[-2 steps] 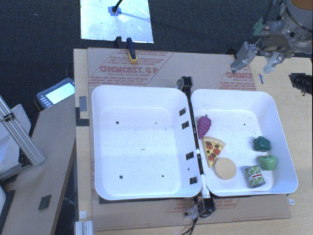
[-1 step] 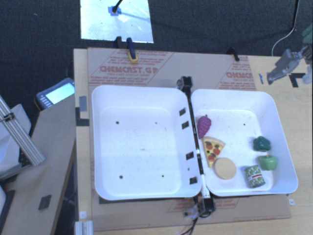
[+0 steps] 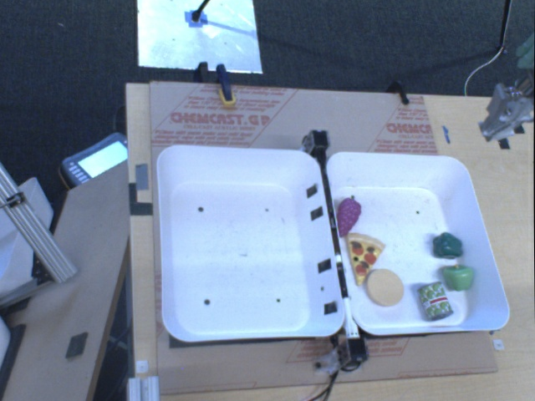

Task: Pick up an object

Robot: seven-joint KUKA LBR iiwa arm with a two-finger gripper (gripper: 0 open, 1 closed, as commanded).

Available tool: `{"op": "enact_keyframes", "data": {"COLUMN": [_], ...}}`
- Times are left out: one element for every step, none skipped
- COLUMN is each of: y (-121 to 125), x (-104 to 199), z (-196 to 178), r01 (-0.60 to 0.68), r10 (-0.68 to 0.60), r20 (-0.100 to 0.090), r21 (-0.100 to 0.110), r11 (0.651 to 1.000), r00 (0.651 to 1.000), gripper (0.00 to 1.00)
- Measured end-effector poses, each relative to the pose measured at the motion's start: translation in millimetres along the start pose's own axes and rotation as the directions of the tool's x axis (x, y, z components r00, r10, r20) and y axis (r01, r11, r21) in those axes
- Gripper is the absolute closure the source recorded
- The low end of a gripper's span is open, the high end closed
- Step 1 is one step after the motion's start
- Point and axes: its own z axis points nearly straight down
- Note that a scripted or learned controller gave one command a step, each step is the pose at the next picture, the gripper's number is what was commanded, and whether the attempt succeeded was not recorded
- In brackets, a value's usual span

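The right bin [image 3: 458,170] holds several small objects along its near side. A purple grape bunch [image 3: 349,215] lies by the divider, with a pizza slice [image 3: 364,255] and a round tan biscuit [image 3: 385,287] below it. Toward the right wall sit a dark green broccoli piece [image 3: 447,244], a green pepper [image 3: 458,276] and a small green patterned box [image 3: 435,300]. My gripper [image 3: 506,115] hangs at the far right, above the bench and beyond the right bin's back corner, well away from all the objects.
The left bin [image 3: 167,164] sits beside the right one, joined by a clipped divider [image 3: 328,241]. A shiny metal plate [image 3: 199,23] lies beyond the bench. A small screen device [image 3: 96,159] and an aluminium rail [image 3: 33,232] stand at the left.
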Motion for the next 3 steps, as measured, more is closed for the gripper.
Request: {"op": "enact_keyframes", "data": {"y": [-13,-7,-11], "x": [70,78,74], "z": [12,12,26], "r01": [0.005,-0.001,-0.006], "r10": [-0.005,0.001,0.006], "r20": [-0.003,-0.002,-0.001], "r21": [0.006,0.005,0.006], "r11": [1.0,1.0,1.0], "r00": [1.0,1.0,1.0], "gripper": [1.0,1.0,1.0]}}
